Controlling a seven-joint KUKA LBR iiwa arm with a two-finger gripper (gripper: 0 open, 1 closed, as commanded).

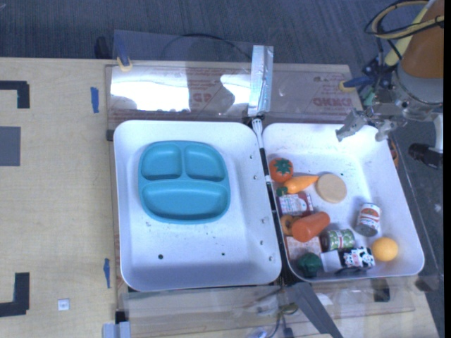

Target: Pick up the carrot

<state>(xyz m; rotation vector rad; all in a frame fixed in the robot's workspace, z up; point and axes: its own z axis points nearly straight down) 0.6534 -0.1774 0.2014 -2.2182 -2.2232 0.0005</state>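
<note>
Currently two shallow white plastic bins sit side by side. Left bin (134, 259) holds one blue three-compartment plastic plate (184, 180). Right bin (402, 182) holds the toy food, clustered along its left and lower parts.

Count in right bin: one small orange carrot with green tip (301, 184), lying near the bin's left wall, just beside one tan round disc (331, 188) on its right and one red tomato-like piece with green top (282, 167) above-left. One larger orange-red vegetable (310, 226) lies lower down. Three small cans or jars: one labelled white (367, 218), one green-banded (339, 239), one black-and-white (356, 258). One orange ball-shaped fruit (385, 249). One red-labelled packet (294, 203); one dark green item (308, 263), type unclear.

Gripper (361, 124) hangs over the bin's upper right corner, well apart from the carrot, holding nothing. Finger state: cannot tell, glare and blur. Arm cut off by the frame's right edge
</note>
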